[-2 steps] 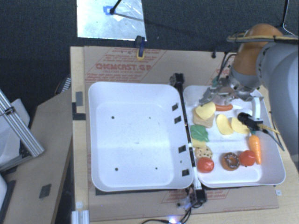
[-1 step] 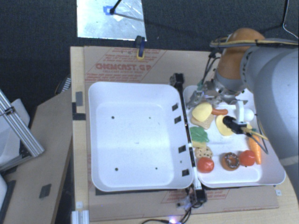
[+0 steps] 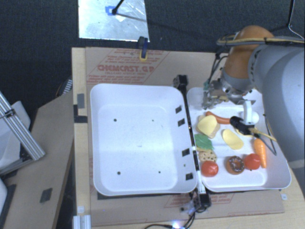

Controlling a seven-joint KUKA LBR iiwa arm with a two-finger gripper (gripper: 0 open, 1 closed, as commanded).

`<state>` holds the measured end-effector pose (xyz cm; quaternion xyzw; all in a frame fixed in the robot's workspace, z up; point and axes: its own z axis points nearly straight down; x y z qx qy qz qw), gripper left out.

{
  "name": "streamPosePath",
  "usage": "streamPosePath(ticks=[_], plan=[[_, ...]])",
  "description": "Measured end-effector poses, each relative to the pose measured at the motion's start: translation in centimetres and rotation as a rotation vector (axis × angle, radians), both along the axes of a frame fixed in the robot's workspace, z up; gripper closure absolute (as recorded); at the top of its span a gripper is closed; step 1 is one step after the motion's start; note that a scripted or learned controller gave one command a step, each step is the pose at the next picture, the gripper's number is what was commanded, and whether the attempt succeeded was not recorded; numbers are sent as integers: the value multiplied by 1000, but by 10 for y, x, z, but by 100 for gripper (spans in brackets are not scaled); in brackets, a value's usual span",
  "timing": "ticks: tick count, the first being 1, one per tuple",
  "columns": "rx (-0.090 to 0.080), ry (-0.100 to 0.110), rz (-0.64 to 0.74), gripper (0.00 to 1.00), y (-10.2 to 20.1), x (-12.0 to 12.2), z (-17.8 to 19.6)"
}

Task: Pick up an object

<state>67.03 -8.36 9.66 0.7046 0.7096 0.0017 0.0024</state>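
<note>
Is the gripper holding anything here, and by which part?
Cannot be told. The gripper hangs over the right bin's far end, above the toy food, with nothing visibly between its fingers.

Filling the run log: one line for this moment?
phase: reaching | tool: over right white bin, far corner | nearest: pale yellow wedge | held: nothing seen

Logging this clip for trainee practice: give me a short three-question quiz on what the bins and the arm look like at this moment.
1. True or false: the toy food lies in the right bin.
2. Which lies nearest the carrot? A) doughnut B) red tomato C) green piece
3. Fill in: the pincer hangs over the right bin's ___ end.

Key: 1 true. 2 B. 3 far.
</note>
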Motion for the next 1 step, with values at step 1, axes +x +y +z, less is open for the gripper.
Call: streamPosePath(ticks=[1], plan=[[2, -16, 3, 100, 64, 2, 210]])
